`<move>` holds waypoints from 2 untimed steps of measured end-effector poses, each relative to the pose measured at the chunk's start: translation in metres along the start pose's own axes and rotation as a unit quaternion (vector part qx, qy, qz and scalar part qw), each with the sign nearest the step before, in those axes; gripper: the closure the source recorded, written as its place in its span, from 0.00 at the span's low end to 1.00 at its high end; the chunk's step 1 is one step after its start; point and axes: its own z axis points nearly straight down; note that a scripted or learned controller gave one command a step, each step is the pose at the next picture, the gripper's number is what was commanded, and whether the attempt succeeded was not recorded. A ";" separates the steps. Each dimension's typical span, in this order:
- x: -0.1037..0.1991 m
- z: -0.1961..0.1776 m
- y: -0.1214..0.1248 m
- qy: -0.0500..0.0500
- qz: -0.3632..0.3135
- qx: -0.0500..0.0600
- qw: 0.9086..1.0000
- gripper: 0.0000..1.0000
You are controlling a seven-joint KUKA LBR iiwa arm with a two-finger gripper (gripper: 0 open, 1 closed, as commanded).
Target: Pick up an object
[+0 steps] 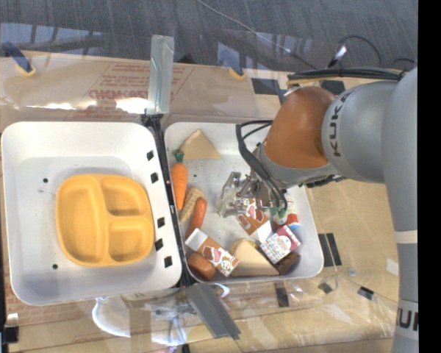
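Observation:
My gripper (235,192) hangs low over the middle of the right bin (309,265), under the grey arm's orange band (298,127). It is just left of a small brown and red packet (252,214), above bare bin floor. To its left lie an orange carrot (178,182), a tan bread stick (189,204) and a red sausage (198,213). A tan wedge (198,147) rests in the far corner. Whether anything is held cannot be made out.
The left bin (29,142) holds a yellow divided plate (103,218). Along the right bin's near wall lie a brown sausage (199,268), a printed box (217,257), a cheese wedge (251,258) and a red and white packet (281,243).

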 end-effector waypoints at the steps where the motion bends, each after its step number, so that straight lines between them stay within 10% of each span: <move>1: 0.037 0.000 0.034 0.000 -0.050 0.000 0.999 0.00; 2: 0.036 -0.010 0.035 -0.001 -0.053 0.000 0.999 1.00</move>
